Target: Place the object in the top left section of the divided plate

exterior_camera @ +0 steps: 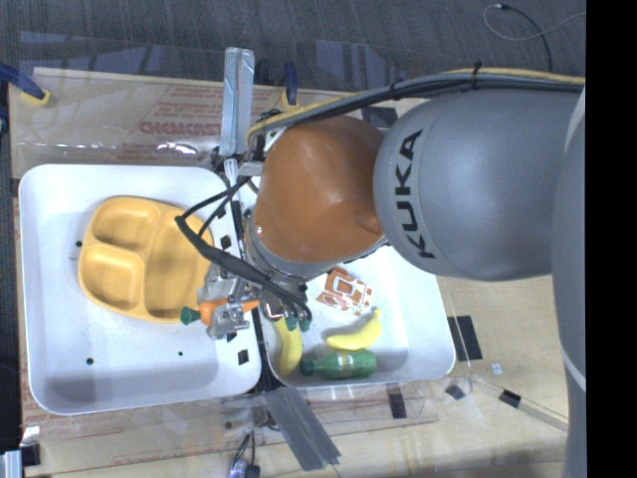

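- The yellow divided plate [134, 257] lies in the left white bin [60, 366].
- The end effector [231, 312] hangs just beside the plate's lower right edge; how far it is open I cannot tell.
- A small orange carrot [199, 314] with a green tip sits at the plate's lower right rim, touching the end effector.
- Right of the plate, in the right bin [433, 347], lie two bananas [354, 335], a green bottle [340, 364] and a patterned card [344, 289].

Dark grey carpet floor [129, 3], pale wooden bench [518, 436], loose cable [528, 23] on floor

The pincer [227, 312] hangs by the yellow divided plate [129, 257], a small orange carrot [202, 314] at its tip
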`<control>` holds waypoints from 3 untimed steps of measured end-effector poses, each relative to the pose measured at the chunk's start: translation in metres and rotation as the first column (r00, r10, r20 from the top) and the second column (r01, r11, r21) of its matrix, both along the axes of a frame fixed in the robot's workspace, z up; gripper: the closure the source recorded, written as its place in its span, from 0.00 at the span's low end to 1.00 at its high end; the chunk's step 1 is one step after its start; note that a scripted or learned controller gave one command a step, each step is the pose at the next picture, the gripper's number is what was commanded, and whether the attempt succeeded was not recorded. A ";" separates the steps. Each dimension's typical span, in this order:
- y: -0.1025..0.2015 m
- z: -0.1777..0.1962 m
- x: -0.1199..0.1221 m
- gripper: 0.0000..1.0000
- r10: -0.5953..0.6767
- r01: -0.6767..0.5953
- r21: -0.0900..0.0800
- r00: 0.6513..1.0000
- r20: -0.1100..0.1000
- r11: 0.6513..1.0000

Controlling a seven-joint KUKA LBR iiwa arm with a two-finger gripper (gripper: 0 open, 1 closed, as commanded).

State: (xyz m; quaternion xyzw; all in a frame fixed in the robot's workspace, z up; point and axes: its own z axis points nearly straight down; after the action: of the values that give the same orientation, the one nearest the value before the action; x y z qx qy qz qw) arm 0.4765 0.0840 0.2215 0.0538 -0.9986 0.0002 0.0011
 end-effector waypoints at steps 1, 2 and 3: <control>0.043 0.067 0.008 1.00 0.283 -0.283 0.000 0.959 0.006 0.959; 0.041 0.072 0.039 1.00 0.037 -0.037 0.001 0.999 0.007 0.999; 0.109 0.025 0.016 1.00 0.240 -0.240 0.000 0.971 0.001 0.971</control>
State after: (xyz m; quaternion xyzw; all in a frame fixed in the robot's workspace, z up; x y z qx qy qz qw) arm 0.4921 0.1928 0.2467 0.1743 -0.9847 0.0003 0.0007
